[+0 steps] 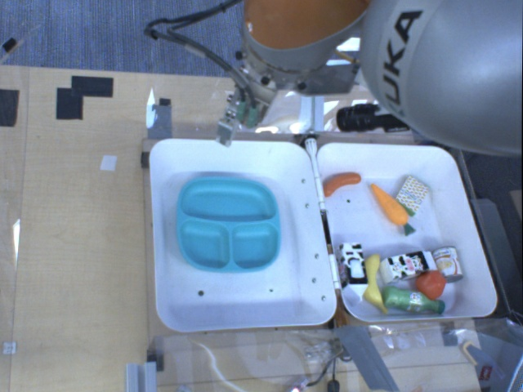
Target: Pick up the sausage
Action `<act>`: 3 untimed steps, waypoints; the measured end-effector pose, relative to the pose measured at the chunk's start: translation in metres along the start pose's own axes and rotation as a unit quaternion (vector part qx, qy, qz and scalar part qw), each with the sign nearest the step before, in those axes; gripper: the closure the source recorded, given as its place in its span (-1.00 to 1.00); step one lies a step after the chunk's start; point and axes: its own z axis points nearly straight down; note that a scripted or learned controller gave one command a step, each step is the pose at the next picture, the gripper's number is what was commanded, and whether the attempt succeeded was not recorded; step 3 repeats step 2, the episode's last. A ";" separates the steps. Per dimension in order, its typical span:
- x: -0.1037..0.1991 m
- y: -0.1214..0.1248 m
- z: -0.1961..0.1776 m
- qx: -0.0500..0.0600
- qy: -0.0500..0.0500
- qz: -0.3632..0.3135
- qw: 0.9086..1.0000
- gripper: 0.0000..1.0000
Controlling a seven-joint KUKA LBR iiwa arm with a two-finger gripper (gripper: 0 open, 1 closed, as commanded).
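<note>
The sausage point(341, 182), a short orange-red link, lies in the far left corner of the right bin point(467, 219), close to the divider between the bins. The arm hangs high over the far edge of the bench, its orange band and grey wrist looming large at the top of the view. My gripper point(234, 119) pokes out below the wrist, above the far rim of the left bin point(167, 243). It is well left of the sausage and far above it, and nothing shows in it.
A blue three-compartment plate point(229, 223) sits in the left bin. The right bin also holds a carrot point(391, 206), a patterned small box point(412, 193), a can point(446, 263), a tomato point(431, 284), a green bottle point(413, 301), a banana point(373, 282) and milk cartons point(407, 265).
</note>
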 end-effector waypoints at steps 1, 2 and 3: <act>-0.045 0.027 0.094 0.003 0.002 0.022 1.000 1.00; -0.054 0.033 0.039 0.001 0.000 -0.005 1.000 1.00; -0.054 0.033 0.039 0.001 0.000 -0.005 1.000 1.00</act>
